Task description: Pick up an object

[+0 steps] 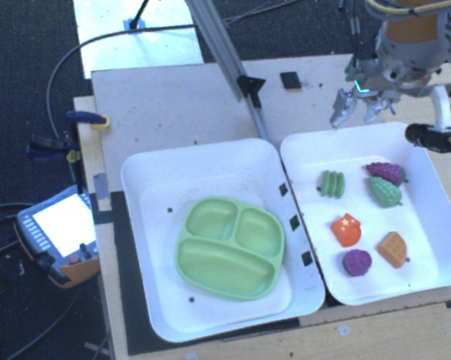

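Tool (358, 110) open, gripping nothing, hovering above back rim of right bin (304, 150), six toy foods inside, green divided plate (230, 248) in left bin (151, 226)

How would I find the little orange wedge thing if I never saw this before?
Look at the right white bin, the one with the toy foods. Go to the corner nearest the camera on the right; the orange wedge lies beside a round purple toy. It alone is orange with a flat, angular shape.
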Tool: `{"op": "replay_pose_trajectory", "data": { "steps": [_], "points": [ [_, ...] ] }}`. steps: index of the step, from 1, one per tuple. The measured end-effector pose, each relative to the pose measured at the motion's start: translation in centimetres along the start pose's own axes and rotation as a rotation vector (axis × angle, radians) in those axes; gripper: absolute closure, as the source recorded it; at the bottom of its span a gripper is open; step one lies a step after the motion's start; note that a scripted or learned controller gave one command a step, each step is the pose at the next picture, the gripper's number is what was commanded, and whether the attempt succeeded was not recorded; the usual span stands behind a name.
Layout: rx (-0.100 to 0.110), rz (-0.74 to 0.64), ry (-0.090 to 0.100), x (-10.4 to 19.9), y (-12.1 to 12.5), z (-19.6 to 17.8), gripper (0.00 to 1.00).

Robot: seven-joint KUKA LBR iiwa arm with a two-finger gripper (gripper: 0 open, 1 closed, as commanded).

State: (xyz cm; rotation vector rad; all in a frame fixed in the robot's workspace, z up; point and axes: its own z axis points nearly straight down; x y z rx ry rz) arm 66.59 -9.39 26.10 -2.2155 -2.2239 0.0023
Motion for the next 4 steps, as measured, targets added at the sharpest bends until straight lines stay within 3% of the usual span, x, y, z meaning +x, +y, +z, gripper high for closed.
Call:
{"op": "replay_pose_trajectory", "data": {
  "steps": [1,4],
  "points": [
    [-0.005,-0.001,-0.001,0.0,0.1,-0.2,0.0],
    [-0.002,-0.001,-0.001,0.1,0.2,16.0,0.0]
  ]
}}
